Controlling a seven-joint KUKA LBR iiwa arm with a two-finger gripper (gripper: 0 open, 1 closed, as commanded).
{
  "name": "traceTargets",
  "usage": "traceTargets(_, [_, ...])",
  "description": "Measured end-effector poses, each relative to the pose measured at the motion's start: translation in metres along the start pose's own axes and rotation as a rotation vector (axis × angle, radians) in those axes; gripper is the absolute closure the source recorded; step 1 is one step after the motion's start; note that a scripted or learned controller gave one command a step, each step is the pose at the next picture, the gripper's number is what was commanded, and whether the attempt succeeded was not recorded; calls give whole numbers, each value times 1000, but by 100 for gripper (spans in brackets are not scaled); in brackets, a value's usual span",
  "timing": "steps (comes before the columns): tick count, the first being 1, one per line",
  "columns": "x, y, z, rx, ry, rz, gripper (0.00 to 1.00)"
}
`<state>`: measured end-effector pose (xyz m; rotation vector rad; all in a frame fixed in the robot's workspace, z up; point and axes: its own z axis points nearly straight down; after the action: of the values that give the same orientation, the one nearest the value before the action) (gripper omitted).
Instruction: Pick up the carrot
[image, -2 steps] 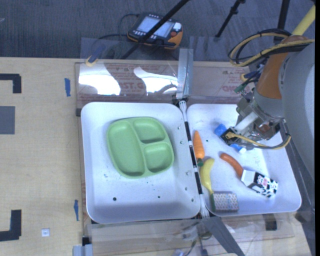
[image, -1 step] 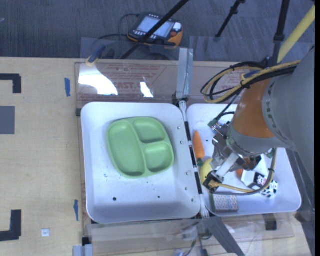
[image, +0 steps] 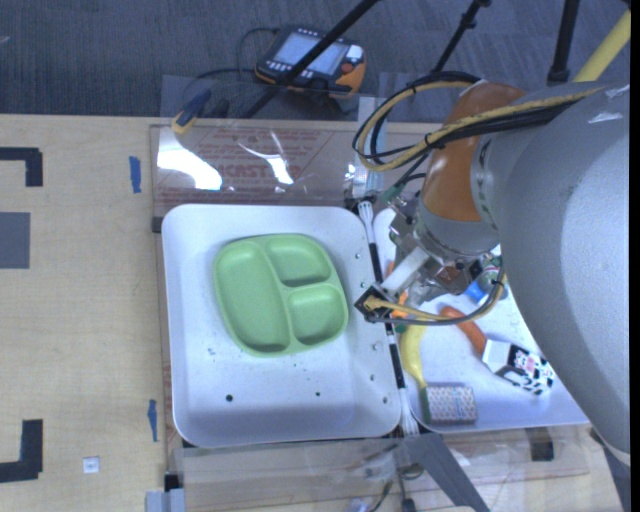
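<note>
The carrot (image: 471, 327), a short orange piece, lies in the right bin (image: 562, 402) and is partly covered by the wrist. My gripper (image: 440, 284) hangs low over that bin's left part, just up and left of the carrot. The grey arm with its orange band covers most of the bin. From this view I cannot make out whether anything is in the gripper.
A green divided plate (image: 279, 292) sits in the left bin (image: 200, 380). In the right bin lie a yellow banana-shaped thing (image: 411, 356), a grey speckled block (image: 451, 402), a black-and-white patterned toy (image: 524, 366) and a blue thing (image: 480, 291) by the wrist.
</note>
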<state>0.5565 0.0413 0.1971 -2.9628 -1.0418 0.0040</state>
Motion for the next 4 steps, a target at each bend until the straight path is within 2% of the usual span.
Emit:
traceTargets(1, [34,-55,-26,-1,1,-149,100])
traceTargets(2, [34,-56,-26,-1,1,-149,0])
traceTargets(3, [45,32,13,0,0,-137,0])
traceTargets(4, [47,30,3,1,-1,-142,100])
